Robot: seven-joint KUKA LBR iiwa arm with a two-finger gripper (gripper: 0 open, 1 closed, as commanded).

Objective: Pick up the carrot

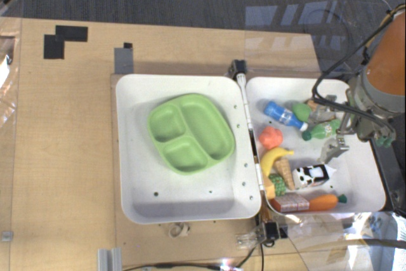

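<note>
I see the carrot (322, 202) lying near the front edge of the right bin (374, 184), beside a red box (290, 203). The gripper (334, 148) hangs above the middle of this bin, apart from the carrot. I cannot tell how its jaws stand. A green plate (190, 132) lies in the left bin (130, 155).

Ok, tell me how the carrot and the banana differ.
The carrot is orange with a green tip and straight; the banana is yellow and curved. The carrot lies along the right bin's near edge, the banana further up by the divider. Both are toy foods in the right bin.
</note>
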